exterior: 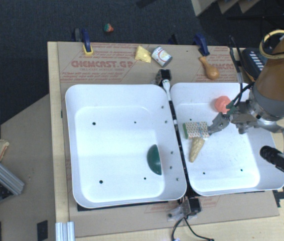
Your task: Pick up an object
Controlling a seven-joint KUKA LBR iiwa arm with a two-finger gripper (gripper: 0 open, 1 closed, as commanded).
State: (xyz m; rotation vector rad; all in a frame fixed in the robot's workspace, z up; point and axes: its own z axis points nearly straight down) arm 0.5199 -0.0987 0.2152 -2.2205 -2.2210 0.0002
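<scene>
The right bin (232,182) holds a speckled block with a green edge (195,130), a tan cone (196,148) just below it, and a pink-orange lump (221,103) near the back. My gripper (218,124) reaches in from the right and sits low in this bin. Its tip is just right of the speckled block and below the pink lump. I see nothing held in it. A dark green rounded object (154,159) lies in the left bin (82,134), near that bin's right wall.
Behind the bins, the bench carries a yellow piece (143,54), a small white box (161,56), a tan wooden piece (209,68) and two blue clamps (86,40). A black strip (171,109) runs between the bins.
</scene>
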